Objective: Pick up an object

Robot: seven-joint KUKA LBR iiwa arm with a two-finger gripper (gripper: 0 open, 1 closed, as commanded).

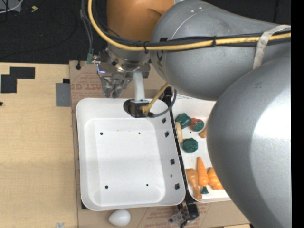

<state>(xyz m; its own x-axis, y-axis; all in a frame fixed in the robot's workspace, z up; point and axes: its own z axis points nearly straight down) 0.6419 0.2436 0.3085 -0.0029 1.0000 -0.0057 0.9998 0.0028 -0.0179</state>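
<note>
My gripper (pixel 113 86) hangs over the far left rim of the left bin (pixel 83 151), below the orange band and grey wrist. Nothing shows in its grasp. The right bin (pixel 205 109) holds several toy foods: a green piece (pixel 183 120), a red and green piece (pixel 196 125), a dark green piece (pixel 190 145), an orange carrot (pixel 202 171), a tan piece (pixel 192 176) and another orange piece (pixel 215 180). The big grey arm hides most of that bin. A white egg (pixel 119 217) lies on the bench outside the left bin's front edge.
A black cable loop (pixel 142 109) and a white tube hang from the wrist over the left bin's far right corner. Black clips (pixel 172 161) line the divide between the bins. The cardboard bench (pixel 38 146) stretches to the left.
</note>
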